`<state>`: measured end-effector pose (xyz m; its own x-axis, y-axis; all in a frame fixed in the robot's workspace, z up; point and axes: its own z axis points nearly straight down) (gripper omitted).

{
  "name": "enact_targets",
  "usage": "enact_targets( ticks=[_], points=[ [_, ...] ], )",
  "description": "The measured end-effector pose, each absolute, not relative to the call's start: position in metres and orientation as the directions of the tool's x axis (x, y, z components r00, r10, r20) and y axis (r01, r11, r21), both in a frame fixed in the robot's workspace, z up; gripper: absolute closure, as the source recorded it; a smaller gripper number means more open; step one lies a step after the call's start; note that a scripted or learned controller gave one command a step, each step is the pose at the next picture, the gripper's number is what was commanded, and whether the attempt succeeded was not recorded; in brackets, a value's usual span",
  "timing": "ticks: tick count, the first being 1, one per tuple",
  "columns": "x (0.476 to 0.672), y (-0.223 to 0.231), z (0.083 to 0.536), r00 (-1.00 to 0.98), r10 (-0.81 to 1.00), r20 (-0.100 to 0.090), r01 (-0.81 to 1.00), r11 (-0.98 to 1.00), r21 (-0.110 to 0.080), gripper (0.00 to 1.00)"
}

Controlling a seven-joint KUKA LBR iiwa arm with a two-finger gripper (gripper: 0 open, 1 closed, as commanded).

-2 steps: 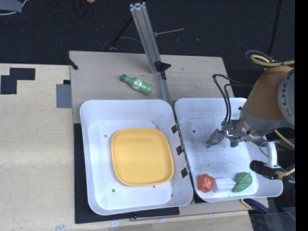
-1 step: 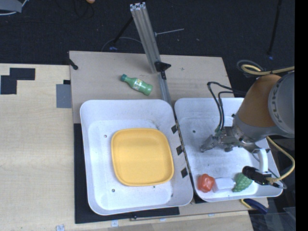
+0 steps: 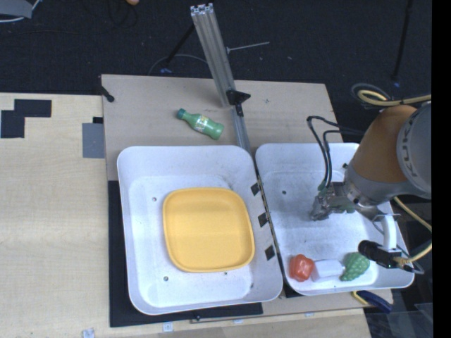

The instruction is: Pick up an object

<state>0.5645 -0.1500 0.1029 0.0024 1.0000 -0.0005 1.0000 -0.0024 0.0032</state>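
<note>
Camera view, from above the bench: the grey two-finger gripper [image 3: 323, 210] hangs low over bare floor in the right-hand shallow white bin [image 3: 296, 167]; whether its claw is spread or pressed together cannot be told. The candidates, a small red rounded object [image 3: 301, 267], a white block [image 3: 326, 269] and a knobbly green piece [image 3: 356, 266], line the bin's near edge. A clean pick likely means shifting toward that edge, centring on one object and descending with room either side.
</note>
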Motion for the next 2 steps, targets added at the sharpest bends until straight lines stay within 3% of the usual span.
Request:
enact_targets(
  ticks=[2],
  points=[
    [0.554, -0.155, 0.197, 0.001, 1.000, -0.001, 1.000, -0.001, 0.004, 1.00]
  ],
)
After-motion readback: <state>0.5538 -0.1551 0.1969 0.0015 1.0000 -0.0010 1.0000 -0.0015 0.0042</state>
